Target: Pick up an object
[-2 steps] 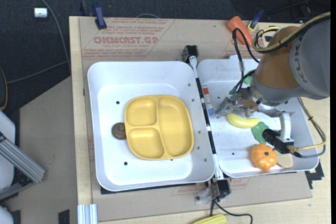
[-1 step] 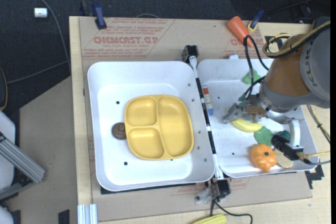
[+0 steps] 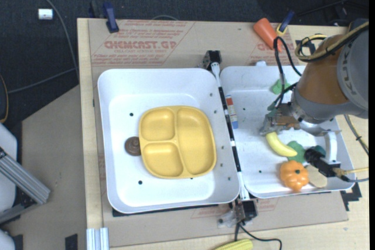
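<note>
Camera view: curved yellow banana [image 3: 280,145]

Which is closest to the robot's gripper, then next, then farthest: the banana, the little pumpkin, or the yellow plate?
Measured from the gripper in the camera view:
1. Banana, right bin, just below the gripper.
2. Orange pumpkin, right bin, lower down near the front wall.
3. Yellow divided plate, in the left bin, across the divide.

Grey arm [image 3: 358,61] with orange band [image 3: 319,80], black cable [image 3: 280,58] alongside.
</note>
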You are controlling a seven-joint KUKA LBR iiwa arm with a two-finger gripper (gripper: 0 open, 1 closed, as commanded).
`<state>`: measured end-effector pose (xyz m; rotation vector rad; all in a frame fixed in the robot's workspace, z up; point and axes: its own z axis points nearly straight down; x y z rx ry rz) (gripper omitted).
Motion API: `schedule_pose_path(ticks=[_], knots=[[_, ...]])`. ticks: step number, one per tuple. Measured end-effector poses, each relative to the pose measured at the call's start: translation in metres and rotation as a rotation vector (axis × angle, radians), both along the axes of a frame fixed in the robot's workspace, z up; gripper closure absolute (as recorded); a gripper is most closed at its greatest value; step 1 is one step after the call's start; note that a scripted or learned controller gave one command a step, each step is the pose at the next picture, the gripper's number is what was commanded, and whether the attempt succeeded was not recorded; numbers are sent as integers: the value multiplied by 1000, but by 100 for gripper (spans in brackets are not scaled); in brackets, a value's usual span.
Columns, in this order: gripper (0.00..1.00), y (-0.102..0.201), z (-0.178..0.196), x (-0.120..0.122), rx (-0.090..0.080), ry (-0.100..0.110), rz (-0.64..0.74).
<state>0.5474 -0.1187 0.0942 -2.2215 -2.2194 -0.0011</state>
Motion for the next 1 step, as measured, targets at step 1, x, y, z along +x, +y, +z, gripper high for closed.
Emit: schedule_pose_path(ticks=[1], knots=[[100, 79, 91, 42, 0, -2, 3]])
